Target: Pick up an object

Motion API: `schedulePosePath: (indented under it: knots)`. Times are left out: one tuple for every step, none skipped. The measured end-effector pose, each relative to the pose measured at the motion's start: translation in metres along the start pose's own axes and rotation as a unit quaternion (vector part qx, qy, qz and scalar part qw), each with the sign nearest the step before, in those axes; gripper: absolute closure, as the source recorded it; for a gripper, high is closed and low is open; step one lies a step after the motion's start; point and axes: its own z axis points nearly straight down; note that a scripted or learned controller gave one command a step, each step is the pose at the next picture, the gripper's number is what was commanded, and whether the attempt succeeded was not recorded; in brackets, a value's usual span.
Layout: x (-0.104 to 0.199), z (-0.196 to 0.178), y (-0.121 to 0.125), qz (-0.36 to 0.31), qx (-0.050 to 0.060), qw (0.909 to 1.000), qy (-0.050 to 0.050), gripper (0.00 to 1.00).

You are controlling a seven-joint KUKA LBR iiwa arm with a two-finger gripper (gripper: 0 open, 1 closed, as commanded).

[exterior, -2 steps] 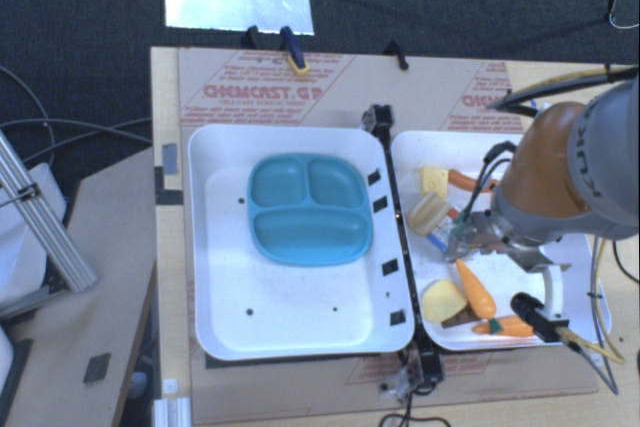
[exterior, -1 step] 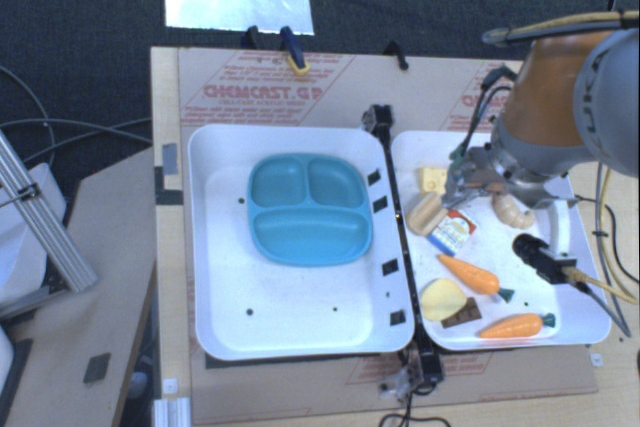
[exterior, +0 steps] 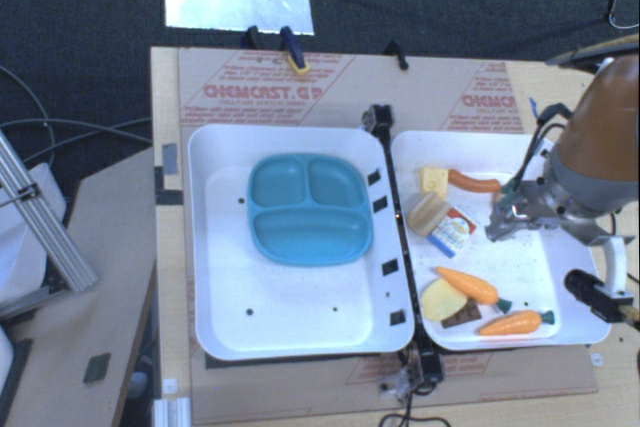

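Two shallow white bins are seen side by side on the bench. The left bin holds a blue divided plate, set slightly towards its far side. The right bin carries the small objects: a yellow cheese wedge at the far left, a red sausage just to its right, a tan bread piece nearer, and a small white and blue packet touching it on the right. Towards the near edge, one carrot is laid at a slant, a pale yellow round piece is found just beside it with a dark brown piece against its near side, and a second carrot lies close to the near rim. The arm (grey, with an orange band) is seen entering from the right, and the gripper is placed above the right bin, right of the packet and near of the sausage. Whether it is parted or closed cannot be told, and nothing is seen held in it.
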Motion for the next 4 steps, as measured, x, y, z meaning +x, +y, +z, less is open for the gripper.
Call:
schedulePosePath:
  knots:
    - [0.040,0.002,-0.025,-0.006,0.001,1.0000,0.002,1.00]
    - [0.079,-0.020,-0.024,-0.007,-0.001,1.0000,0.002,1.00]
    - [0.113,0.009,-0.026,-0.006,0.002,1.0000,0.002,1.00]
    - [0.166,-0.007,-0.026,-0.008,0.000,1.0000,0.003,1.00]
